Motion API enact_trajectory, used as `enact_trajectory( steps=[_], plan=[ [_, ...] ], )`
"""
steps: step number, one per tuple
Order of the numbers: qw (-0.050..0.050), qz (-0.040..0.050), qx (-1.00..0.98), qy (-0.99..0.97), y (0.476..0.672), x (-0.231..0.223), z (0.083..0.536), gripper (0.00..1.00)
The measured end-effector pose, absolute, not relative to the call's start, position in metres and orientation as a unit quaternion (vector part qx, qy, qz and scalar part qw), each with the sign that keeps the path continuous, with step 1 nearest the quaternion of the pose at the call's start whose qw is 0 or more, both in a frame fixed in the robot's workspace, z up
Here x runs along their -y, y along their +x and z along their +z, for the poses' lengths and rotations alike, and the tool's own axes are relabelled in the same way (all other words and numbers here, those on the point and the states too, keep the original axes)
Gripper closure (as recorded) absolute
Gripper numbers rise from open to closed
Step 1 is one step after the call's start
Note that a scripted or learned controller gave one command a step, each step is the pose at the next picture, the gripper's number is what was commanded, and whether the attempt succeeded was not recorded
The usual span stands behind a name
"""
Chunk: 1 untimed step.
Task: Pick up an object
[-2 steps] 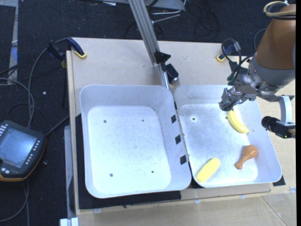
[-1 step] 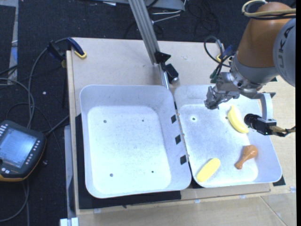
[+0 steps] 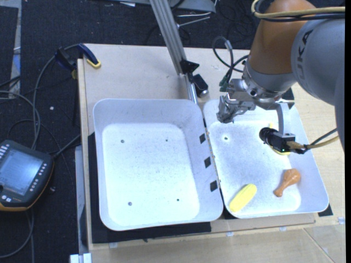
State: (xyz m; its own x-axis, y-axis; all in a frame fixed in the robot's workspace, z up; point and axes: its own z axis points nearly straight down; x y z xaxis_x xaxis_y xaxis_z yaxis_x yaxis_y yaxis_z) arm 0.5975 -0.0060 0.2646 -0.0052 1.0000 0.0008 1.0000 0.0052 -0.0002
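A: What's pickable?

B: Two things, both in the right bin (image 3: 244, 160). Nearest the front rim is a yellow piece (image 3: 242, 197), oblong, lying flat on a diagonal. Just past it to the right is a brown drumstick-shaped piece (image 3: 287, 182), near the right wall and apart from the yellow one.

A: Where's your tool?

B: My tool (image 3: 226, 113) hangs over the far left corner of that bin, near the rim shared with the left bin (image 3: 148, 163). It's well apart from both pieces. I can't tell from this angle how far open it is, and I can't confirm anything in it. My read is no grasp yet.

A: Target?

B: I'd go for the yellow one. It has straight sides and bare floor along both long edges. The drumstick tapers and sits closer to a wall, so I judge it likelier to slip.

A: How do you do it well?

B: I travel toward the front and turn the wrist so the closing line crosses its short width. I centre on its middle, drop straight down, close, and lift vertically. I need to watch the front rim, since its lower end lies close to it. I don't call it held until it's visibly off the floor.
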Motion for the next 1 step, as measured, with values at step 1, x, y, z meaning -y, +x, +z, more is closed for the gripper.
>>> enact_trajectory(
  steps=[1],
  plan=[
    [0.001,0.0006,0.708,-0.706,0.6137,-0.0402,0.2407,1.0]
  ],
)
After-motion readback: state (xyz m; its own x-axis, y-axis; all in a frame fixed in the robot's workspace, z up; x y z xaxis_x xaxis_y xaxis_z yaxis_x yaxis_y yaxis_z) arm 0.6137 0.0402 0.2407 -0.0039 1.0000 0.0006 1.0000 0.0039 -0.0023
